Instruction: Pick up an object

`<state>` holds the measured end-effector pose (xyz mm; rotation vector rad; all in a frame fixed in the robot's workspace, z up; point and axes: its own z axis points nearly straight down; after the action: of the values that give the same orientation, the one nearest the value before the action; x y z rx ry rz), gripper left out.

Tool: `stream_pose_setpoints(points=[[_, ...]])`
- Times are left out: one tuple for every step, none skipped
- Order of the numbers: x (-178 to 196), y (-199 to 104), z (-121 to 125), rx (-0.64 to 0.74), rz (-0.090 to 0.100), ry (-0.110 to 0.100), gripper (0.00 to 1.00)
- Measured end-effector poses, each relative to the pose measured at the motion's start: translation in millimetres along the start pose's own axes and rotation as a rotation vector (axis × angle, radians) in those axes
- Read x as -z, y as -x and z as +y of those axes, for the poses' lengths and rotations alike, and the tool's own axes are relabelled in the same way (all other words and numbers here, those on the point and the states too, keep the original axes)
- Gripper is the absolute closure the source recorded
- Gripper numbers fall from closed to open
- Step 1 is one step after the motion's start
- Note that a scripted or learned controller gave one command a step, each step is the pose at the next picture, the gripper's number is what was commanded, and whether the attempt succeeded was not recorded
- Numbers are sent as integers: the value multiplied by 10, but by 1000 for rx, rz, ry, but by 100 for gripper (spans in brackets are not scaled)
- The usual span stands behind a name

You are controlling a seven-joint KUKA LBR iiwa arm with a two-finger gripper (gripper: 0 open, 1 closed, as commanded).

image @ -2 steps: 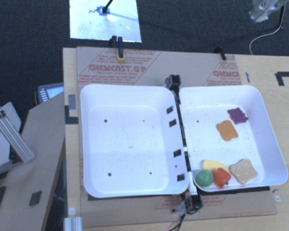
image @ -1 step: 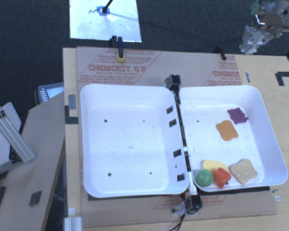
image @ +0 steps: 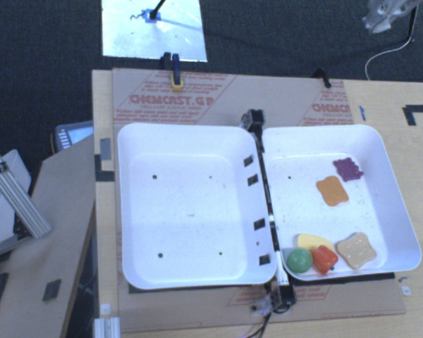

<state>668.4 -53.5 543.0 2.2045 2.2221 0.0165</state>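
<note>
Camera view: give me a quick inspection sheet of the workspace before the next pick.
Surface: bench bearing left bin and right bin, side by side.
Job's things: in the right bin, purple piece, orange piece, yellow piece, green ball, red piece, toast slice.
Clutter: nothing seen.
Tool: top right, off the bench, far from the bins.
Cables: white cable at upper right.
Surroundings: dark floor, shiny square plate.
</note>
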Motion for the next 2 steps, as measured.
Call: stream_pose_setpoints(points=[[-1282,324,-30,-10,1,-25,100],[8,-120,1,1,1,2,100]])
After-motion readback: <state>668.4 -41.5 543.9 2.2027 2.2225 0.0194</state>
